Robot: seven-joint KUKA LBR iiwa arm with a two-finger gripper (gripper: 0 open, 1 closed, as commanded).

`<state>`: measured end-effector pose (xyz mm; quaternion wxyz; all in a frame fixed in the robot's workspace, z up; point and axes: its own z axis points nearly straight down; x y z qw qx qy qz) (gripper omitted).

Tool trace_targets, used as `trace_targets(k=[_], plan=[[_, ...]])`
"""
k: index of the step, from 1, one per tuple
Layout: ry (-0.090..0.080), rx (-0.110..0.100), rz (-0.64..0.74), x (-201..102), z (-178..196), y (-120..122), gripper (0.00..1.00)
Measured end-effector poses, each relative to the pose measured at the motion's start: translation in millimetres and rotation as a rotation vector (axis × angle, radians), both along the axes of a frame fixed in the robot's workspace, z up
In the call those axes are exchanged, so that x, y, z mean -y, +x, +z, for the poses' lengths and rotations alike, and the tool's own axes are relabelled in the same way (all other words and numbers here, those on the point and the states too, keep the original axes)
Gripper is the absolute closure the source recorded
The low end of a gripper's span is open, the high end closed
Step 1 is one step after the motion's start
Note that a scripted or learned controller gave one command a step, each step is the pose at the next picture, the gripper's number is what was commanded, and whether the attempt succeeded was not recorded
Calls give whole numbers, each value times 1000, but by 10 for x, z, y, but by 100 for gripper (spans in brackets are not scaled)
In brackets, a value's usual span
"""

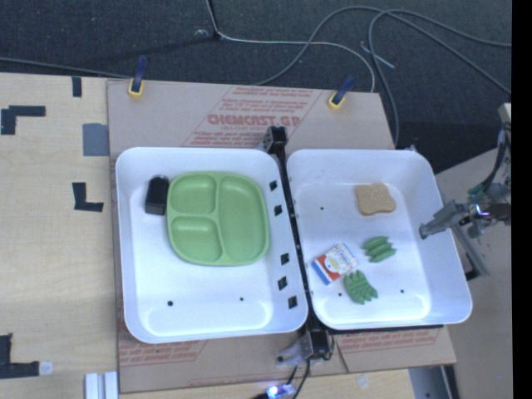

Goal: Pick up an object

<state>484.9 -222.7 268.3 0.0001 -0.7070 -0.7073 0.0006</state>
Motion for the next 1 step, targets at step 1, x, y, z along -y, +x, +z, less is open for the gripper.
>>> trace_targets(k=[1], plan=[[3, -6, 0, -38, -642, -6, 0]])
